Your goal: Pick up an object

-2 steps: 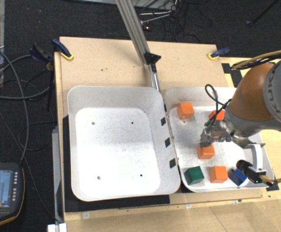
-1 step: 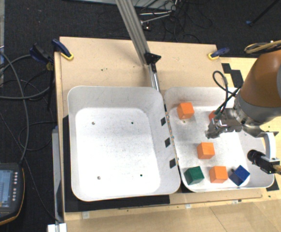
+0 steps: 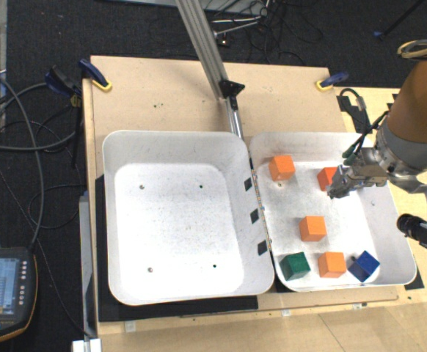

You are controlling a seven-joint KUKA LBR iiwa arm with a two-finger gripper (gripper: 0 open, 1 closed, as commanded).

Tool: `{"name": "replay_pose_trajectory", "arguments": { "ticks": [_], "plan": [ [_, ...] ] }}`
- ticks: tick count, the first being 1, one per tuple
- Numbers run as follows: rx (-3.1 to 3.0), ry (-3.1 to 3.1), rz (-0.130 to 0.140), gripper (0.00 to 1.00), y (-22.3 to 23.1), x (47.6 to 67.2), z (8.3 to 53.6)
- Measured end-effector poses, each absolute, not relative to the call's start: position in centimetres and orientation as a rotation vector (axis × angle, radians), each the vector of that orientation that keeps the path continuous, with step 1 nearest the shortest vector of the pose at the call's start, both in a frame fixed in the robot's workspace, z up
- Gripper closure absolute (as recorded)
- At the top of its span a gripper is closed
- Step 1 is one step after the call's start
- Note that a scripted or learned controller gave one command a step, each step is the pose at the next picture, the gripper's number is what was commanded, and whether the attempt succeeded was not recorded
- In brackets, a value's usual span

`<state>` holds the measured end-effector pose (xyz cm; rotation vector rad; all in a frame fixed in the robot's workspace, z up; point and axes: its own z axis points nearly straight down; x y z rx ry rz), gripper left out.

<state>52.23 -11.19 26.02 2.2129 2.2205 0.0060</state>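
My gripper (image 3: pixel 337 190) reaches in from the right over the right bin (image 3: pixel 389 229), its tip low beside a red-orange block (image 3: pixel 326 177) that it partly covers. Whether the block sits between the fingers cannot be made out. Other blocks lie in the same bin: an orange one (image 3: pixel 281 167) at the upper left, another orange one (image 3: pixel 312 228) in the middle, and along the near edge a green one (image 3: pixel 296 265), an orange one (image 3: pixel 331 264) and a blue one (image 3: pixel 363 265).
The left bin (image 3: pixel 173 215) lies beside the right one, with black clips along their shared rim. A slanted metal pole (image 3: pixel 202 39) crosses above the bench's far side. Clamps sit at the bench's far corners.
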Motion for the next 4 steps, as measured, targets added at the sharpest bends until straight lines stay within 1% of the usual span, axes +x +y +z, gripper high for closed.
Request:
{"name": "replay_pose_trajectory", "arguments": {
  "ticks": [1, 2, 3, 4],
  "plan": [
    [2.216, 2.223, 0.002, 1.00, -11.2, 52.3, 27.3],
    [2.212, 2.231, 0.001, 1.00, -5.7, 53.2, 26.7],
    [2.212, 2.233, 0.001, 1.00, 0.0, 52.6, 26.8],
    [2.213, 2.232, 0.001, 1.00, 5.3, 52.5, 26.4]
  ]
}}
